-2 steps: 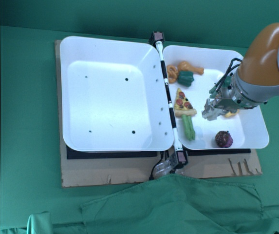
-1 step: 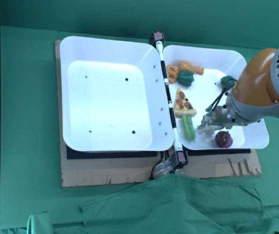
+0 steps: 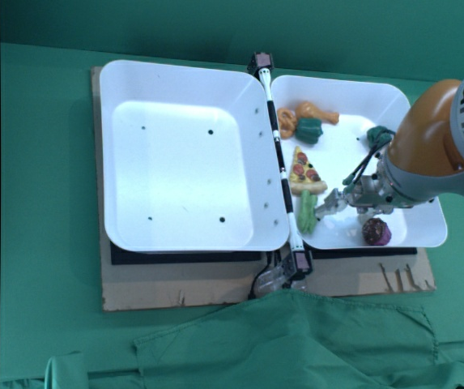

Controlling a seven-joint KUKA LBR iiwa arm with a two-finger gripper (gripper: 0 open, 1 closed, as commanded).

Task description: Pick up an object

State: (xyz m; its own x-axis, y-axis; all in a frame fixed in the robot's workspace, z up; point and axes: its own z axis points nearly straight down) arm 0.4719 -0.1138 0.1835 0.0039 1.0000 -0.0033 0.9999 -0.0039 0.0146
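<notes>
The right bin (image 3: 341,96) holds several toy foods. A pizza slice (image 3: 303,173) lies near its left wall, with a green bean pod (image 3: 306,210) just below it. An orange pretzel (image 3: 287,123), a green pepper (image 3: 309,130) and an orange drumstick (image 3: 318,112) cluster at the top left. A dark green piece (image 3: 375,134) sits by the arm's orange band. A purple-red berry (image 3: 376,232) rests at the bottom right. My gripper (image 3: 334,205) hangs low over the bin floor, right of the bean pod and left of the berry, with nothing seen between its fingers.
The left bin (image 3: 126,87) stands beside the right one, joined by a black-and-white divider rail (image 3: 278,148). Both rest on a cardboard sheet (image 3: 134,290). Rumpled green cloth (image 3: 296,339) lies in front.
</notes>
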